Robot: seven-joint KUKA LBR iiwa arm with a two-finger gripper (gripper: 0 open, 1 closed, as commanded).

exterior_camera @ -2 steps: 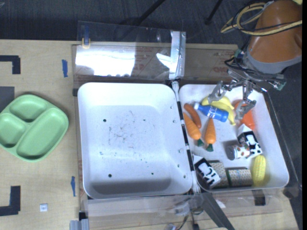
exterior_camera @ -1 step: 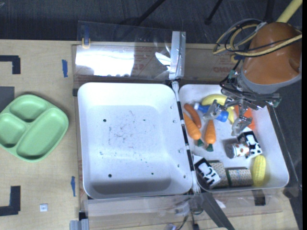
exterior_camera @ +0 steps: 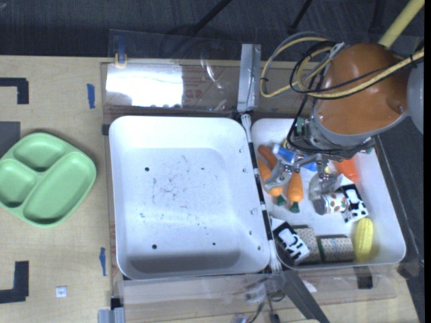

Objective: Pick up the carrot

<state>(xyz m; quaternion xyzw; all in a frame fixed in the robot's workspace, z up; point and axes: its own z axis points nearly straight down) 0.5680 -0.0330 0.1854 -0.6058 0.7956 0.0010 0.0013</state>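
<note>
The carrot (exterior_camera: pixel 295 188) is small and orange, with a bit of green at its near end. It stands almost straight up and down in the picture, in the left part of the right bin (exterior_camera: pixel 394 237), just right of the wall between the two bins. The gripper (exterior_camera: pixel 308 175) is right over it. One metal finger (exterior_camera: pixel 289 173) touches the carrot's far end, and the other finger sits off to the right, over a silver can. The fingers are spread apart, and the carrot is not between them, so the gripper has hold of nothing.

Left of the carrot, I count two more orange pieces: a long reddish one (exterior_camera: pixel 267 157) lying slanted, and a lighter one (exterior_camera: pixel 274 177) next to it. One blue thing (exterior_camera: pixel 288 155) peeks out under the wrist. One bright orange piece (exterior_camera: pixel 347 167) lies right of the gripper. One silver can (exterior_camera: pixel 323 204) lies just right of the carrot. One black and white toy (exterior_camera: pixel 353 204) sits beside the can. One yellow corn (exterior_camera: pixel 363 237) lies at the near right. One brownish block (exterior_camera: pixel 335 247) and one more black and white thing (exterior_camera: pixel 291 241) lie along the near wall.

The left bin (exterior_camera: pixel 182 187) is white with little marks on its floor. Far to the left, one green plate (exterior_camera: pixel 44 178) with three parts rests on the bench (exterior_camera: pixel 54 261).
</note>
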